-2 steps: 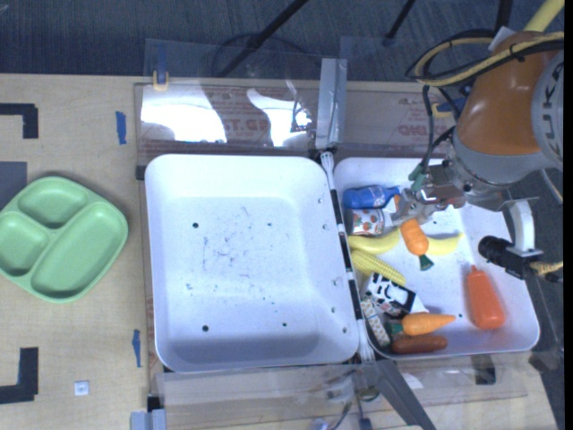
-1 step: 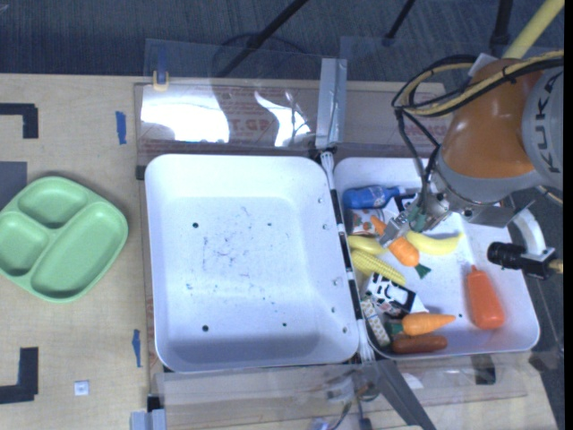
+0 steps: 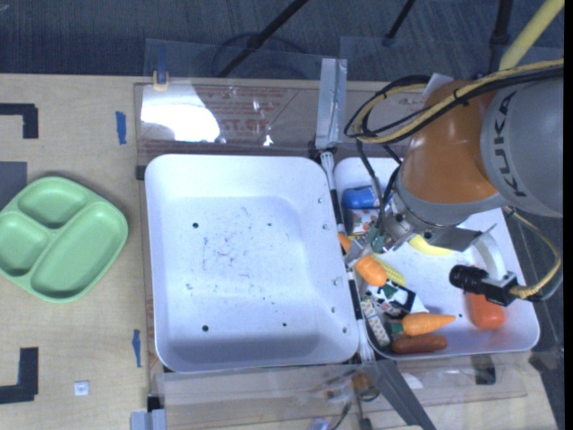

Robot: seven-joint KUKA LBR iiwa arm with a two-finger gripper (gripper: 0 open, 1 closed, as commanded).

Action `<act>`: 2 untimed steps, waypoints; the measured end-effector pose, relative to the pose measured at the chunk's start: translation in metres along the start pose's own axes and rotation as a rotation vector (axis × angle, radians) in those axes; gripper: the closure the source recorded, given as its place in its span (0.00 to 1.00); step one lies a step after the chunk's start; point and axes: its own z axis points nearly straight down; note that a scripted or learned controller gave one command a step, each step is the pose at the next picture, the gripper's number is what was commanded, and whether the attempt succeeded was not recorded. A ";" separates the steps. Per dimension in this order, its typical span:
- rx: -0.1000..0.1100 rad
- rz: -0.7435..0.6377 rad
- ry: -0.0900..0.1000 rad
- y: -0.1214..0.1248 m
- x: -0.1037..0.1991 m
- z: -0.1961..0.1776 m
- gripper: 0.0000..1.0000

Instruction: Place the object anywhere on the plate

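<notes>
Arm low over the right bin's clutter, nothing visibly held.

You have a heap of small toy foods in the right bin (image 3: 524, 330): a carrot (image 3: 426, 322), an orange piece (image 3: 370, 270), a tomato (image 3: 486, 313). They look light, stiff and slick; take the carrot across its middle. The gripper (image 3: 387, 236) sits at the heap's left edge, wrist bent down beneath the orange band; whether it is open or closed you cannot tell. The green plate (image 3: 58, 237) lies well apart, beyond the left bin (image 3: 242, 249).
</notes>
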 end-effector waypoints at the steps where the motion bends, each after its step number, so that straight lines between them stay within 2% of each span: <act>1: 0.000 0.001 0.000 0.000 0.000 0.000 0.00; 2: -0.003 0.001 -0.001 0.001 -0.001 -0.010 1.00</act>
